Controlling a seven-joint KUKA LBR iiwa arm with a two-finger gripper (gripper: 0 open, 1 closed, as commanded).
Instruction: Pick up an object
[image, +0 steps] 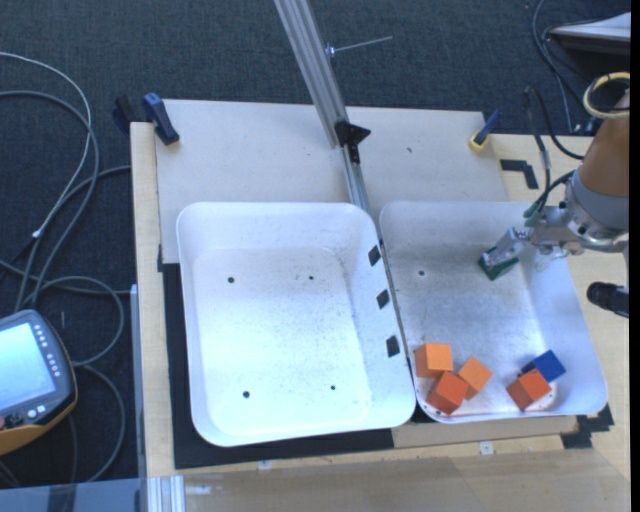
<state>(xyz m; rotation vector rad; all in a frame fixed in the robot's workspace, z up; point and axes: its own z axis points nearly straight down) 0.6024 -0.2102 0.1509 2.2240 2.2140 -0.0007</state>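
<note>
Right bin (560, 300): orange blocks (452, 376), hand (500, 260) well apart.

The gripper (503, 256) is hanging over the right bin (560, 300); orange blocks (452, 375) and a blue block (546, 364) are lying along its near edge; the left bin (200, 260) is sitting alongside.

No text, label, brand, number or sign can be read anywhere on the bench (250, 150), the two white bins (200, 225) or the handheld screen unit (30, 375) lying at the far left.
</note>
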